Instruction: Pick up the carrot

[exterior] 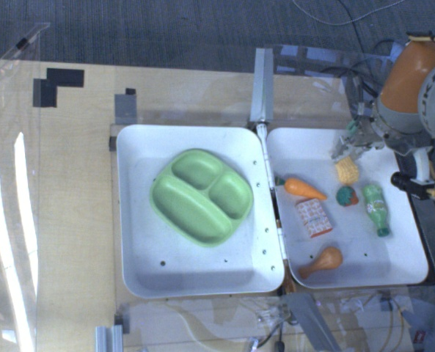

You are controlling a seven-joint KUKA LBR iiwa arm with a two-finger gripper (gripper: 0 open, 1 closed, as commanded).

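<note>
Nearest the camera: tabletop point(56, 218), light wood, carrying two white bins side by side.

Left bin point(140, 266) at 9 o'clock holds a green divided plate point(201, 196), three compartments, sitting about mid-bin and tilted in plan.

Right bin point(404, 266) at 3 o'clock holds the small stuff.

Arm point(422, 86) enters at 2 o'clock, orange band above grey wrist, over the bin's far right corner. Gripper point(355, 144) hangs over the bin's 12 o'clock area, just above the corn point(347, 170). Can't tell if the fingers are open or closed, too small and cluttered. Nothing visibly held between them.

Bin contents, largest down:
- green bottle point(375, 207) at 3 o'clock, lying down, cap toward the camera
- carrot point(303, 188) at 9 o'clock of the bin, lying flat near the left wall, tip pointing right, well apart from the gripper
- tan pear-like item point(323, 260) at 6 o'clock
- red patterned packet point(313, 217), centre, just below the carrot
- corn at 12 o'clock
- dark green round item point(346, 195), between corn and bottle
</note>
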